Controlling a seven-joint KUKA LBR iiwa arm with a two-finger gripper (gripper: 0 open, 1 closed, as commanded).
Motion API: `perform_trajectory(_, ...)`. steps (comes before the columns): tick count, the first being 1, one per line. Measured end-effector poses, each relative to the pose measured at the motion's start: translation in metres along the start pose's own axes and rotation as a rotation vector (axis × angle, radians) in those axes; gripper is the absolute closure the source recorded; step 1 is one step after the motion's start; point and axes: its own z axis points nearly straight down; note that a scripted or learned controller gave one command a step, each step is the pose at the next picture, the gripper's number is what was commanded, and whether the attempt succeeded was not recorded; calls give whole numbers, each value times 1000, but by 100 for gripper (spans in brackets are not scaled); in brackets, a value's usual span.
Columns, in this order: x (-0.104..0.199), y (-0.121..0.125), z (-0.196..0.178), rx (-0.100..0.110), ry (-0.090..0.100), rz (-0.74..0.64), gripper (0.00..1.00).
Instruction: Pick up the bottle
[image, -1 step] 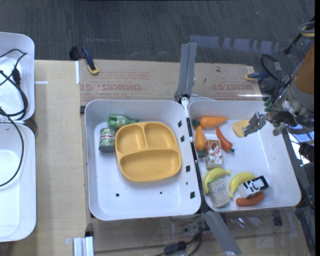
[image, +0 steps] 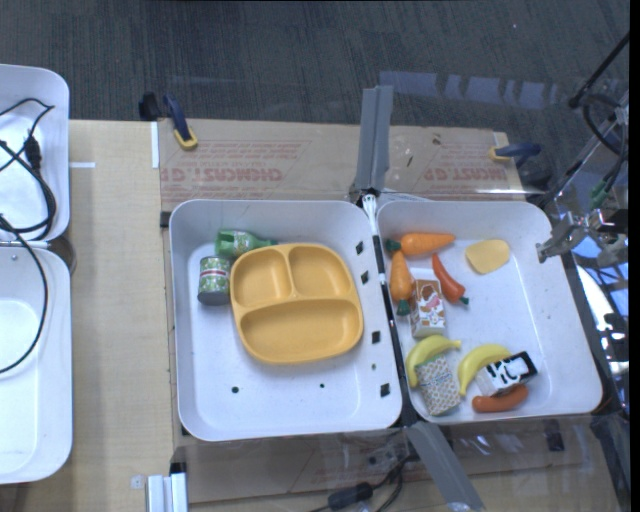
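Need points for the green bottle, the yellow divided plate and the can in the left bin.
green bottle (image: 240, 241), camera view, on its body
yellow divided plate (image: 297, 301), camera view, on the ridge between compartments
can (image: 213, 280), camera view, on its labelled side

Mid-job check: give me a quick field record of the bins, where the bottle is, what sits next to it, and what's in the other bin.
left bin: holds bottle, can, yellow plate
bottle: green, lying on its side at the bin's far left corner
can: just in front of the bottle, against the plate's left edge
yellow plate: three compartments, centre of the left bin
right bin: carrots, red pepper, small carton, bananas, other toy food
gripper: at the right bin's far right edge, away from the bottle
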Motion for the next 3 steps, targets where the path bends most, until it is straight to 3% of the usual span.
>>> perform_trajectory(1, 16, -53, 200, 2, 3, -82, 0)
perform_trajectory(2, -18, -5, 212, 5, 14, 100, 0)
perform_trajectory(3, 4, -53, 211, 0, 3, -118, 0)
